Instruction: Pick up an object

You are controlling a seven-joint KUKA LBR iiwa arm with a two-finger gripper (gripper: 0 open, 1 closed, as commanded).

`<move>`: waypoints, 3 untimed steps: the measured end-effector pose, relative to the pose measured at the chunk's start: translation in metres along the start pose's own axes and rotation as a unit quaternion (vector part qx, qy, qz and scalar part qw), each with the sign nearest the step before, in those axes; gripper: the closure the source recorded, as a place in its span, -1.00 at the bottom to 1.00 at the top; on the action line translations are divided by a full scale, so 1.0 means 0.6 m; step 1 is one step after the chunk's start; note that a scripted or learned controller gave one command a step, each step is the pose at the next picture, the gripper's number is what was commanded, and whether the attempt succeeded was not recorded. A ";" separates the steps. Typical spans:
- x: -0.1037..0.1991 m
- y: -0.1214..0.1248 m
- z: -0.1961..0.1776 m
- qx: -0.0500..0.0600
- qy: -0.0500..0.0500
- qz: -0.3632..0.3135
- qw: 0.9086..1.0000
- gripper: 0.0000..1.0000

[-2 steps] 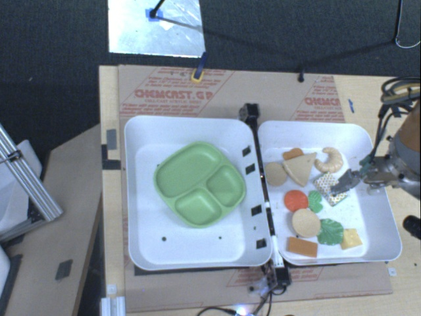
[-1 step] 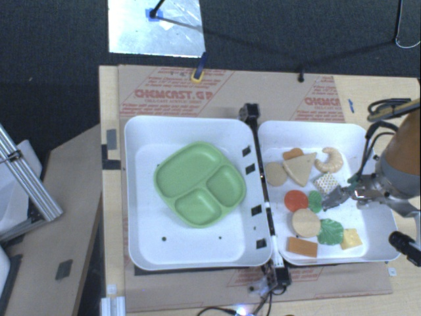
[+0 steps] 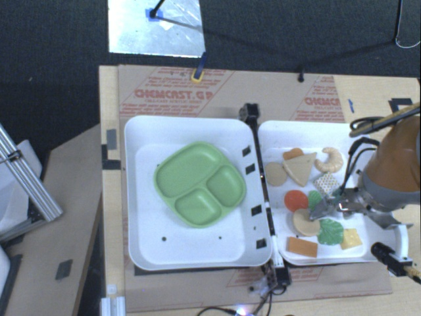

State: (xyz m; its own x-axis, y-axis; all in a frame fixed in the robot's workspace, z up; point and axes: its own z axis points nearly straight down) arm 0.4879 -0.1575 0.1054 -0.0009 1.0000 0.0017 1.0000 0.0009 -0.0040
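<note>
The gripper (image 3: 323,207) is low inside the right bin (image 3: 273,176), among a heap of toy food, and I cannot tell whether it is open or closed, nor whether anything is caught in it, because its end is dark and blurred against the pieces. So, to my judgement, the pick is not yet done: no object is seen lifted, and all pieces appear to lie on the bin floor. The gripper's tip is just beside the red round piece (image 3: 295,199), the round beige slice (image 3: 305,224) and the green leafy piece (image 3: 331,232); one of these is probably the target. Further away lie the orange block (image 3: 302,246), the yellow block (image 3: 352,238), the beige wedge (image 3: 299,169) and the curved croissant-like piece (image 3: 331,158). The room here is narrow: the pieces are close together and the near wall of the bin is just below them. The left bin (image 3: 141,242) holds a green divided tray (image 3: 199,184) with open floor around it, and a raised divider (image 3: 258,183) with black clips stands between the two bins.
</note>
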 end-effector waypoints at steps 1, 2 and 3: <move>0.001 0.001 0.037 -0.001 0.000 0.000 1.000 -1.00; -0.001 0.003 0.017 -0.004 -0.001 0.000 1.000 1.00; 0.004 0.005 -0.055 -0.005 -0.002 -0.002 1.000 1.00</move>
State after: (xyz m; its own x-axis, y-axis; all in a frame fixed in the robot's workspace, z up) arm 0.4911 -0.1552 0.1386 -0.0041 1.0000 -0.0014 1.0000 0.0041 0.0052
